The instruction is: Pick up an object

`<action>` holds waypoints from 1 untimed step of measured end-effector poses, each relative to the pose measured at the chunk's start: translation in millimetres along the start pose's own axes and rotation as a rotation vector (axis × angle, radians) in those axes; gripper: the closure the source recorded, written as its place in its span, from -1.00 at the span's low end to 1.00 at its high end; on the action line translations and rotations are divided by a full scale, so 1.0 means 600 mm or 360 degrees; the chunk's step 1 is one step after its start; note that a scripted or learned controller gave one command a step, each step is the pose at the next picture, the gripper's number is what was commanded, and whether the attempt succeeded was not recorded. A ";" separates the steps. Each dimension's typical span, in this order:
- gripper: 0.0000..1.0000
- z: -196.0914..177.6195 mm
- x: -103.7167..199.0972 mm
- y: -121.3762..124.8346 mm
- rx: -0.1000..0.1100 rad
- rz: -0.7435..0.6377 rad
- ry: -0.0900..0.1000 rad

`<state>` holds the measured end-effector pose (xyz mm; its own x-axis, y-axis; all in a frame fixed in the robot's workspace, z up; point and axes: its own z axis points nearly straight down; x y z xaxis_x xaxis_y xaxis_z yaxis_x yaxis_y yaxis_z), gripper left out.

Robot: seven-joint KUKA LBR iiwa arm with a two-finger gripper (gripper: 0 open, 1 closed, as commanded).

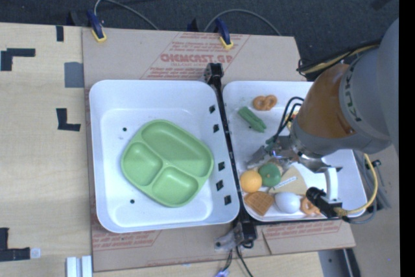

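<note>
Gripper (272, 157) is hanging low over the toy food in the right bin (353, 201), on the grey arm (353, 100) that is bending in from the right. Just under it a green ball (270, 174) is lying, beside an orange ball (250, 181). Green tray (167, 162) is sitting in the left bin (104, 113).

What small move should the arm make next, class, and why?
Probably a short drop straight down: the gripper hangs just above the green ball in the right bin, with the orange ball and white egg crowded beside it.
</note>
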<state>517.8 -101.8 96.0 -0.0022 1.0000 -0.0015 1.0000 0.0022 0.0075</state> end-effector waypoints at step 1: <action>1.00 -0.147 0.110 0.029 0.0012 0.0000 0.0003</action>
